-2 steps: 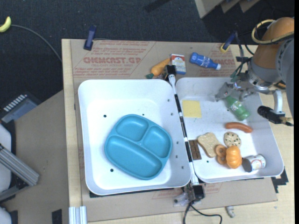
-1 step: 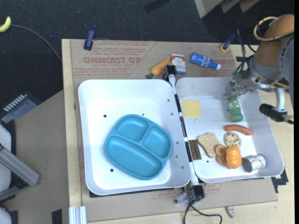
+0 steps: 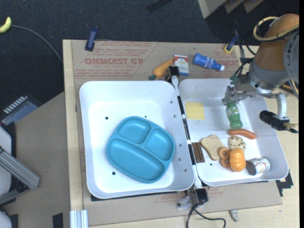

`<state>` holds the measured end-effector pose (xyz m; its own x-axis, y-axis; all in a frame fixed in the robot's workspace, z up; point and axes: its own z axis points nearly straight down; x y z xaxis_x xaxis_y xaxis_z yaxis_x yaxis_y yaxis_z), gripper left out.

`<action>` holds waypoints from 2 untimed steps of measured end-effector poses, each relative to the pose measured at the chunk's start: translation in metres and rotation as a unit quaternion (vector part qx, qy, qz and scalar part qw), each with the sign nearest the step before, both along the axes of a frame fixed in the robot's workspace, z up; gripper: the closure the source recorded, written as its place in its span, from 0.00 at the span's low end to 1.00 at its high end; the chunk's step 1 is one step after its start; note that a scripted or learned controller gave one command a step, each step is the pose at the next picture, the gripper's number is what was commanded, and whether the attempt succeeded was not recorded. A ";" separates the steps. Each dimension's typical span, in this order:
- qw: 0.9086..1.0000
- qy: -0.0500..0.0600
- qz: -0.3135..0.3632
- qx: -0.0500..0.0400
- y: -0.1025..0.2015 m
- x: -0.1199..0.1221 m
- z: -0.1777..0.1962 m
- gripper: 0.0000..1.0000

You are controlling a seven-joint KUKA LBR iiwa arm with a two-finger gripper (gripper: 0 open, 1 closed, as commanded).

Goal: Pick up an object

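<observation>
The green bottle (image 3: 233, 116) lay in the right bin (image 3: 209, 87), just right of the yellow slice (image 3: 194, 110)—light, stiff, slippery, best taken across its body. The gripper (image 3: 236, 97) hung at its cap; grip state could not be told.

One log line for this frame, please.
tool over right bin | above green bottle | blue tray in left bin

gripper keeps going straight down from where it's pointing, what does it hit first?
Most likely the green bottle. The gripper hangs right above its top end in the right bin, pointing down. Depth is hard to judge from this slanted view, so it may just miss and meet the bin floor.
</observation>
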<state>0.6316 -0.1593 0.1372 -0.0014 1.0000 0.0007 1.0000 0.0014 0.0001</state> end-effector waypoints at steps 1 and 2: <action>1.000 0.000 -0.001 0.000 0.019 -0.056 0.027 1.00; 1.000 0.001 0.000 0.000 0.093 -0.135 0.047 1.00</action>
